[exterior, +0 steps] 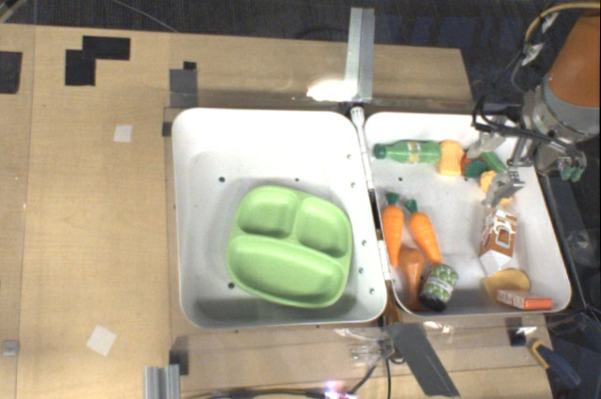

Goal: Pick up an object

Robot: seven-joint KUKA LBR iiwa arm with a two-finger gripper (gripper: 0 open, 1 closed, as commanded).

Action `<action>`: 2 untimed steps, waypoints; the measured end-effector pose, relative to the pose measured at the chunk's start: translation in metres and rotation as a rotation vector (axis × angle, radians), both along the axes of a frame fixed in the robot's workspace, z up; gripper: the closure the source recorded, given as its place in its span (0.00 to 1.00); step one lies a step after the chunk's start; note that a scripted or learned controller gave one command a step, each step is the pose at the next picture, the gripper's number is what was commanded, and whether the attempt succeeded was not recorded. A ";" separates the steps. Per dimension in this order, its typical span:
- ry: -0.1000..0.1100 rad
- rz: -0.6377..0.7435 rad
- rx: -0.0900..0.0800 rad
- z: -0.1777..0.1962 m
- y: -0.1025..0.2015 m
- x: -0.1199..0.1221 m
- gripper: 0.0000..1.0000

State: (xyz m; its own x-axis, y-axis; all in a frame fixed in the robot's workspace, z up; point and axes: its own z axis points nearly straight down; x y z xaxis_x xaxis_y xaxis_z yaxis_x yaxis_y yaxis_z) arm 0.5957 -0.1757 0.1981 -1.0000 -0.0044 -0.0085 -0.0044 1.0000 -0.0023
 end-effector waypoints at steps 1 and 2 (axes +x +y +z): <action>-0.009 -0.098 -0.001 -0.108 -0.031 0.009 0.00; -0.004 -0.150 0.001 -0.109 -0.030 -0.033 0.00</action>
